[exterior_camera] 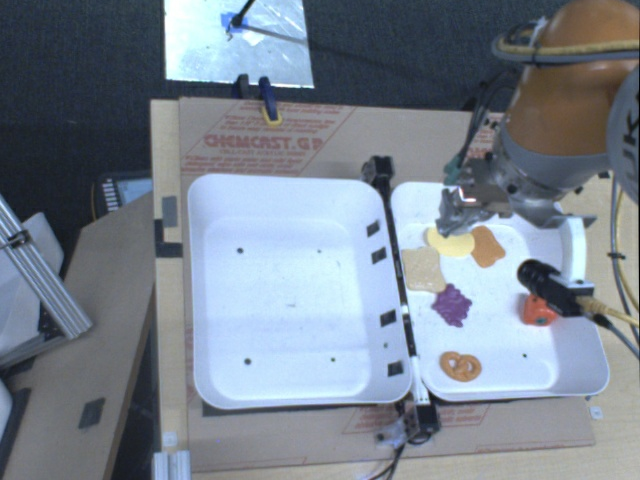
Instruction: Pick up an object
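- gripper [458,218]: upper part of the right bin [575,368], low over the yellow disc [452,242]; cannot tell how it stands, nothing seen held.
- yellow disc: just under the gripper, touching the orange-brown piece [488,247].
- tan slice [422,269]: by the divider.
- purple cluster [452,305]: centre.
- pretzel [461,367]: lower part.
- left bin [290,288]: frame centre.

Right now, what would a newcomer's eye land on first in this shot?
The big orange-and-grey arm at upper right, its gripper low over a yellow disc in the right bin. Next, the toy food clustered there: a purple bunch, a pretzel, a tan slice. The left bin is a broad white expanse beside it.
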Action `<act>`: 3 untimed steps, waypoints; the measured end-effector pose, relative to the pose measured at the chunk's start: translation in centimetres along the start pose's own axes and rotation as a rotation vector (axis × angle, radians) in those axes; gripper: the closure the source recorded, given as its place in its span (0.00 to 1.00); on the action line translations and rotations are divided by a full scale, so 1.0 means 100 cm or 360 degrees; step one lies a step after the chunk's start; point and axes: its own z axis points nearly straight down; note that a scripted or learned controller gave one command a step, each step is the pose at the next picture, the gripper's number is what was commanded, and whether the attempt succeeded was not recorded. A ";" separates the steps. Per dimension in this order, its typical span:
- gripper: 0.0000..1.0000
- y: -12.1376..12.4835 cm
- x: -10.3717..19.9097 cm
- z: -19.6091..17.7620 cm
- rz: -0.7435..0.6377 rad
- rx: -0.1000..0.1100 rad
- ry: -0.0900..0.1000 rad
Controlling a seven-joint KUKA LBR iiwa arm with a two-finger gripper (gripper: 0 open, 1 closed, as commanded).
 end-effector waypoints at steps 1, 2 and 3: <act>1.00 -0.027 0.072 -0.058 -0.0005 0.0016 0.0004; 1.00 -0.039 0.124 -0.173 -0.0002 0.0008 0.0006; 1.00 -0.039 0.172 -0.203 -0.0001 0.0022 0.0002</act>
